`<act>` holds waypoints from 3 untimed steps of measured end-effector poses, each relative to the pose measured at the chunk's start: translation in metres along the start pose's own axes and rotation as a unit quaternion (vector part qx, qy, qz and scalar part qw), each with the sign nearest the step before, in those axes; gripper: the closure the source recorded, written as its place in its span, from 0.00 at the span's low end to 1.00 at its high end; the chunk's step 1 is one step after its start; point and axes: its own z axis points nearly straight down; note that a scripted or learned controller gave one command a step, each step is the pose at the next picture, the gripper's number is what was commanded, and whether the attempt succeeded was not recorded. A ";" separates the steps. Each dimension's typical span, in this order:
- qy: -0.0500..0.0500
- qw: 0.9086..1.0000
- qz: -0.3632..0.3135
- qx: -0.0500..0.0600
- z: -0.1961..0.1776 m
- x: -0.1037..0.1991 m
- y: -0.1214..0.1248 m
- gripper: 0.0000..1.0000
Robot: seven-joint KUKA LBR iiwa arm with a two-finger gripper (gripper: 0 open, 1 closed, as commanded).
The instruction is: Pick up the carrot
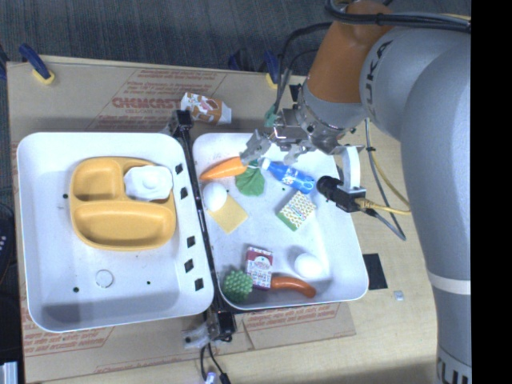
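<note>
Grey metal tool [268, 146], hanging low over the upper part of the right bin [346, 256], fingers spread apart and gripping nothing. Just left of the fingertips, the carrot [224, 168]: orange body lying near the bin's upper-left corner, long axis running left to right with a slight upward tilt toward the right, green leafy top [250, 182] at the end nearest the tool. Carrot tip pointing toward the divider between the bins. Judged from this, a short shift left and down needed, with the jaws set across the carrot's length rather than along it. Close by, a blue wrapper [291, 176] under the wrist, a yellow cheese wedge [229, 214] and a white egg [214, 195] below the carrot. Farther out, a second orange piece [294, 284] at the bin's lower edge, a likely source of confusion. In the left bin, a yellow divided tray [120, 214]. Beneath everything, the cardboard-covered desk [120, 94].
</note>
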 end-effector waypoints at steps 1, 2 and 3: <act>0.000 0.999 -0.035 0.001 0.122 0.003 0.040 0.00; -0.002 0.999 -0.036 0.003 0.111 0.001 0.040 1.00; 0.000 0.998 0.068 0.000 0.037 0.055 0.000 1.00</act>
